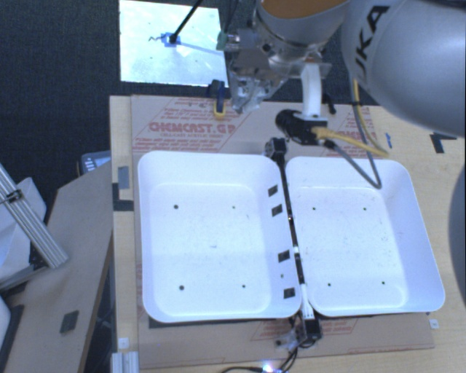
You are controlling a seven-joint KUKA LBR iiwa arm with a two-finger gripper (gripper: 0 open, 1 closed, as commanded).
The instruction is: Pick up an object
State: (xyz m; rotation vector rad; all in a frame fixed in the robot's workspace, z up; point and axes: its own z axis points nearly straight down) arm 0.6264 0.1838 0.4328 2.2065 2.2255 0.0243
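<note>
My gripper (245, 93) hangs high above the bench, over the cardboard strip behind the back edge of the left bin (156, 169). The grey wrist with its orange band (298, 9) sits just above it at the top of the view. The gripper's underside is dark and blurred. The left bin and the right bin (419, 218) lie side by side below it, showing their white floors with small dark dots.
A small yellow and blue clamp (218, 102) stands on the cardboard left of the gripper. Yellow and grey cables (357, 149) run over the right bin's back edge. Black clips (280, 211) join the bins along the middle. A metal rail (29, 226) lies left.
</note>
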